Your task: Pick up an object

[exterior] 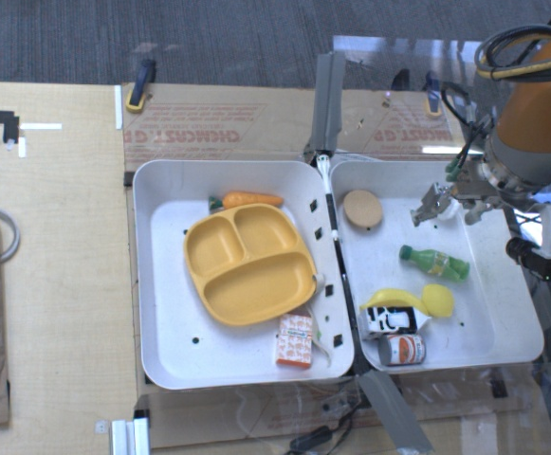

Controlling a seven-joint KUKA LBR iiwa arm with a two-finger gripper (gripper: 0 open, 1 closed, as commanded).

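Note:
My gripper (450,207) hangs over the back of the right bin (503,339), its fingers spread open with nothing between them. Below it lies a green bottle (434,262) on its side. A round tan disc (362,209) sits to the gripper's left. Near the bin's front are a yellow lemon-like piece (437,300), a yellow banana (394,299), a black-and-white carton (391,319) and a small can (404,350).
The left bin (152,282) holds a yellow divided plate (248,263), an orange carrot (249,199) behind it and a small orange carton (295,340) in front. A grey divider (328,112) runs between the bins. Cables hang at the right.

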